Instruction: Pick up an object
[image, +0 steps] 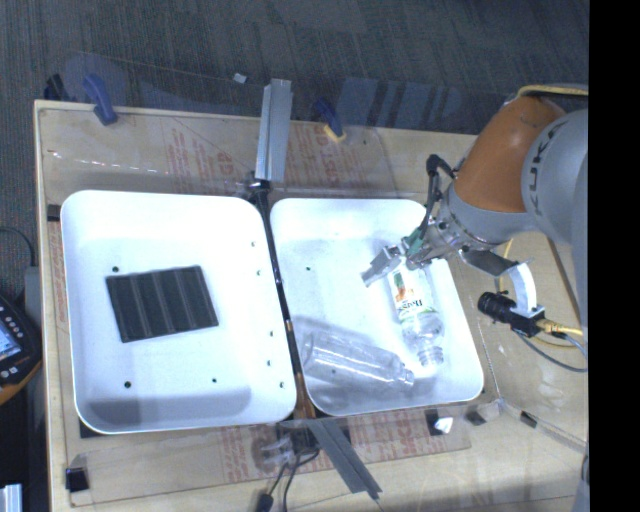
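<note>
Water bottle (413, 305), clear plastic with a white label carrying orange and green print, lies on its side in the right bin (330, 235), toward that bin's right wall, cap end pointing to the near edge. A second clear bottle (355, 360), without label, lies on its side along the near wall of the same bin, just beside the first one's cap end.

Camera view: the gripper (392, 262) hangs over the upper end of the labelled bottle, at or just above it; finger state cannot be determined from this angle, and no object is seen clamped. The arm (515, 165) enters from the right.

The left bin (90, 225) contains a dark ribbed rectangular pad (161, 302) lying flat. Both bins sit on a light wooden bench (150, 140) with red printed markings. A metal bar (272, 130) stands at the seam between the bins. Dark carpet (300, 45) lies beyond the bench.
</note>
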